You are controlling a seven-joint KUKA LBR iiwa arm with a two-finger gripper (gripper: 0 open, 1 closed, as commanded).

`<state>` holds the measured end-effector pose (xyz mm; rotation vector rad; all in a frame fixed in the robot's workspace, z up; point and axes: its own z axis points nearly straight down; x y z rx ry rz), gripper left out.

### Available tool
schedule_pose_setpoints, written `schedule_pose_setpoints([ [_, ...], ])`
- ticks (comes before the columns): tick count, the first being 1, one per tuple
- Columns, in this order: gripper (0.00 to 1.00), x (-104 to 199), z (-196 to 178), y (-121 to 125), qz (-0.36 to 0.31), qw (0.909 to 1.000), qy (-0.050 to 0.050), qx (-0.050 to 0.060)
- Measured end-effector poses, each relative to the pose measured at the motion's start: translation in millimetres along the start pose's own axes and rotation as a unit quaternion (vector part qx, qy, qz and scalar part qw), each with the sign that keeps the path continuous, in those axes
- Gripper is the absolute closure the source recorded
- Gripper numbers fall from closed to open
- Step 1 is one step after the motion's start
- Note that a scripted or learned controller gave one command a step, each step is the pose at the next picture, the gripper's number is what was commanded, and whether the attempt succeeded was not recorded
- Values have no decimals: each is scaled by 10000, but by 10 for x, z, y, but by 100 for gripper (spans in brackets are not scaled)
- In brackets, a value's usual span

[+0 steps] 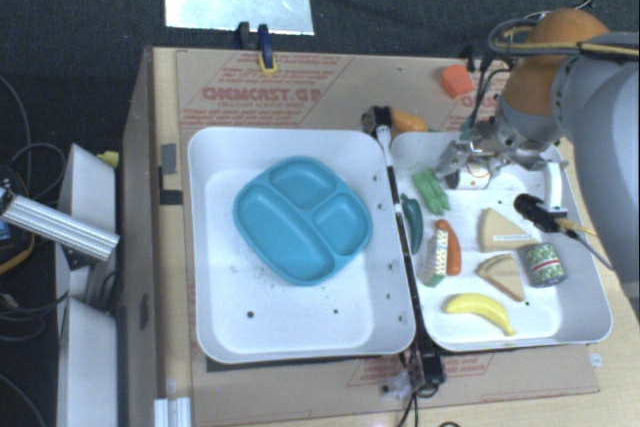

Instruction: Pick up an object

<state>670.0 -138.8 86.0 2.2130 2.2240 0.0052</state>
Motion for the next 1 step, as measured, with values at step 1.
schedule_pose_setpoints([
  [1, 100, -8, -129, 18, -17, 10000, -12, -28],
])
